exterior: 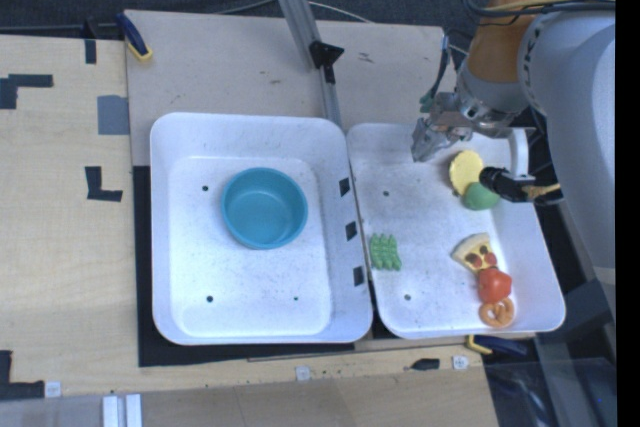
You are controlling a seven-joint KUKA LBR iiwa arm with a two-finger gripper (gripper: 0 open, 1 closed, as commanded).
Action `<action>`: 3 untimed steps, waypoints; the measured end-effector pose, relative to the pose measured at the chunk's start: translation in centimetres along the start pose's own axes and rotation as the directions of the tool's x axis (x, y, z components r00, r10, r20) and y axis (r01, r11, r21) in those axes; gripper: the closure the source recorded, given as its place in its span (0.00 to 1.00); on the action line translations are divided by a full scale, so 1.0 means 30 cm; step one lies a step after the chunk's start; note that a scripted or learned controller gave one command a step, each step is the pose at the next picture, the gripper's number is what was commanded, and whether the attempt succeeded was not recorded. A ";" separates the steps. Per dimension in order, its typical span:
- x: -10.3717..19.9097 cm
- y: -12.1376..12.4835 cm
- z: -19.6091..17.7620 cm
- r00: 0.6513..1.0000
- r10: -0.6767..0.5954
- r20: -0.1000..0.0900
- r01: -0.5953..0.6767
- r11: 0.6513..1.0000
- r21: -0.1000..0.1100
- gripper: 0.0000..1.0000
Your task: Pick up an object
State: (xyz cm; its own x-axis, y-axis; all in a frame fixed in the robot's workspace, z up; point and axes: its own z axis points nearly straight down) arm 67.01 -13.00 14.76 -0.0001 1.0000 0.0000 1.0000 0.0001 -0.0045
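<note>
Yellow disc (464,169) lies ungrasped in right bin (420,245); pincer (430,143) just beside it, state indiscernible; pickup not yet achieved.

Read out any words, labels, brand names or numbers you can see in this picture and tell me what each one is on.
None can be read.
The left bin, the right bin, the blue bowl, the toy food and the grey arm carry no visible print.
The dark tape pieces on the bench are plain marks, not letters.
</note>
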 end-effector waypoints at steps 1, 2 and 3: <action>0.002 -0.004 0.177 1.000 -0.001 0.000 0.001 1.000 0.001 0.00; 0.003 0.001 0.133 1.000 -0.002 0.001 0.002 1.000 -0.004 1.00; 0.003 0.027 -0.016 1.000 -0.001 0.000 0.001 1.000 -0.007 1.00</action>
State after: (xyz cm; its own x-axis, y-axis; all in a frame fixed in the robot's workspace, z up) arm 67.82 -12.89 15.24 -0.0007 1.0000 -0.0004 1.0000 0.0007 0.0023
